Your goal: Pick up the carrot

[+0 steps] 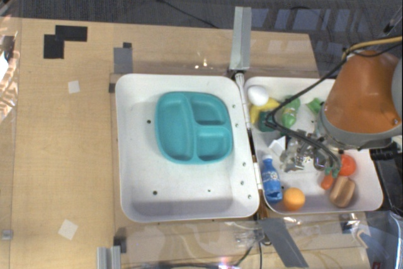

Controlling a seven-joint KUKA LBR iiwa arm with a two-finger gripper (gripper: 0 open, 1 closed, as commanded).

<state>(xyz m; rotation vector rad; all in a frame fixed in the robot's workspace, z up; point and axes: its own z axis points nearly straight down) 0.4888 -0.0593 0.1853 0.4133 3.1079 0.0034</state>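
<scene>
Toward the right side of the right bin, we see the carrot as a small orange-red stub, mostly covered by the gripper's metal parts, so its full shape and length are hard for us to make out. It lies near the bin's front right corner, just beside a round orange-red fruit, perhaps a tomato, and touching or nearly touching a brown oval potato-like piece. The gripper hangs low over the middle of this bin, a tangle of grey metal and black cables; we cannot tell how its claw stands or whether anything sits in it. The arm's broad orange band looms above and hides much of the bin's right half. Around the gripper we note a blue bottle lying along the bin's left wall, an orange near the front edge, a white egg at the back left, a yellow item just beside it, and green pieces further right. Across the divider, the left bin carries a teal divided plate, well apart from the carrot.
</scene>
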